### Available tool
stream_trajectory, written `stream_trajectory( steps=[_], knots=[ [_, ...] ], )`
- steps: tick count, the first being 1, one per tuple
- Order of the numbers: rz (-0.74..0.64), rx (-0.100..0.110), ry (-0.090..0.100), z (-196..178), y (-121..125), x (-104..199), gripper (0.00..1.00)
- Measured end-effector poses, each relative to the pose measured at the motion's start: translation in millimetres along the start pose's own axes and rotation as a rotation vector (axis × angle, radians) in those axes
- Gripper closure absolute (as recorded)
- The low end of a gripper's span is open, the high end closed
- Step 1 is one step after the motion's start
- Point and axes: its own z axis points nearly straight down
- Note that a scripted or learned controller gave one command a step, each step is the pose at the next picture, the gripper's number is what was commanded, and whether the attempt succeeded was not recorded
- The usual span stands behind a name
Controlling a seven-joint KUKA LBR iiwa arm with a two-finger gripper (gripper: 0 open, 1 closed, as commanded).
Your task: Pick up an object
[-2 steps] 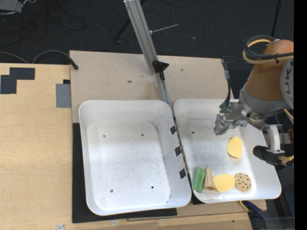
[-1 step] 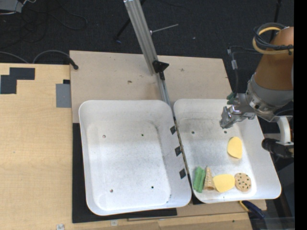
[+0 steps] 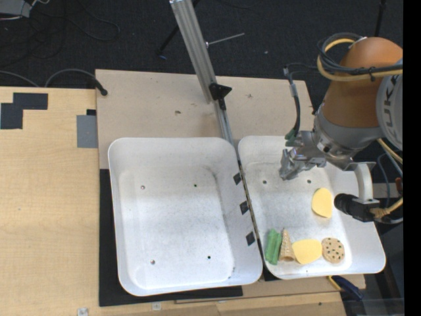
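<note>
Bright, even overhead light (soft shadows), slight grain

This is a robotics lab or test cell, not a home or shop. A wooden bench (image 3: 46, 196) carries two shallow white bins (image 3: 172, 216) side by side on a black mat (image 3: 104, 242), separated by a clipped divider. An aluminium rail (image 3: 197, 51) rises at a slant behind them, probably a camera or sensor mount, though its top is too small to tell. An industrial arm (image 3: 358, 91) with an orange band reaches in from the right, cables (image 3: 332, 51) looped around it. More cables (image 3: 39, 5) trail over the dark floor behind.
</note>
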Motion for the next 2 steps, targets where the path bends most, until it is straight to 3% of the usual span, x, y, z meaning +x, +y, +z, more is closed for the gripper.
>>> stream_trajectory(
  steps=[2],
  knots=[
    [0.0, 0.002, 0.0, 8, -7, 95, 1.0]
  ],
)
